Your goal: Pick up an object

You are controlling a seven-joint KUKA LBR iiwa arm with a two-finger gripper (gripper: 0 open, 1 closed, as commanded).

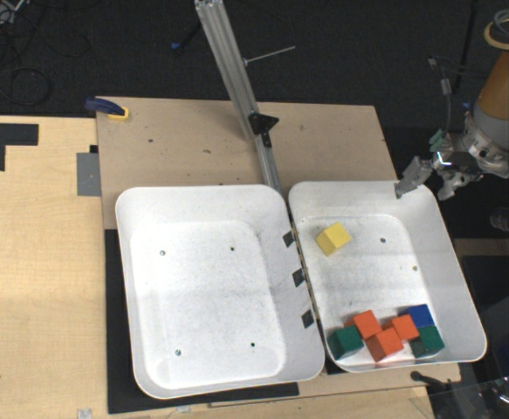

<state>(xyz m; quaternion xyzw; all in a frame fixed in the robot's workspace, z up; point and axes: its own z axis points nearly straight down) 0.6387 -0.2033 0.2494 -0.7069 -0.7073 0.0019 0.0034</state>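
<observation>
I am watching the grey arm's two-finger gripper (430, 175) hanging over the far right corner of the right-hand shallow white bin (450, 260); its fingers are standing apart, gripping nothing. A small yellow block (333, 238) is sitting alone in that bin's far half. Orange blocks (383, 333), green blocks (345, 342) and a blue block (421, 314) are clustering at its near edge.

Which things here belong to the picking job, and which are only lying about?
For the job: claw; yellow block; orange blocks; green blocks; blue block; right bin.

Lying about: left bin; metal rail; blue-and-yellow clamp.
</observation>
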